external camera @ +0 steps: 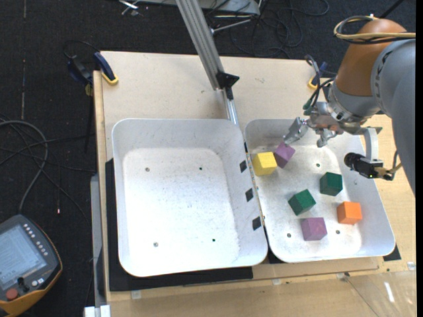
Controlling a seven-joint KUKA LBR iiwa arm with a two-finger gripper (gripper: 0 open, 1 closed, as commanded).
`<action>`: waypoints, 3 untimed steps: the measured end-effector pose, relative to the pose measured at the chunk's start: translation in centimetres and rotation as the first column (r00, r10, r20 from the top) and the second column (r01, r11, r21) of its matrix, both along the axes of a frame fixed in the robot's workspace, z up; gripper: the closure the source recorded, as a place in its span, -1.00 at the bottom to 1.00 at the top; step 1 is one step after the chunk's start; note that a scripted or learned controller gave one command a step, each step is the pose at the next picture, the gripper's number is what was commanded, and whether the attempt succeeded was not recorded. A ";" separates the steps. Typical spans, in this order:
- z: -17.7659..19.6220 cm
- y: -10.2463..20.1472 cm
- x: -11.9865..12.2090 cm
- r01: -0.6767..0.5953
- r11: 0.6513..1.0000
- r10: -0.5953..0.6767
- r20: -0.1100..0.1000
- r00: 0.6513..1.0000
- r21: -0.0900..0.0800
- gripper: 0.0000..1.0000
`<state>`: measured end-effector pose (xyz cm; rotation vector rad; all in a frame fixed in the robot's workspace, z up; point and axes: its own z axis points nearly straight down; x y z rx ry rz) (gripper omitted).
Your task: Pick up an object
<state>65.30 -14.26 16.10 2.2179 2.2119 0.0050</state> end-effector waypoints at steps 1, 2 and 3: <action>-4.2 1.9 -0.6 -0.002 1.000 0.002 0.015 1.000 -0.004 -1.00; -6.5 0.7 1.7 -0.006 1.000 0.006 -0.003 1.000 0.002 -1.00; -5.5 0.8 1.7 -0.008 1.000 0.008 -0.004 1.000 0.001 1.00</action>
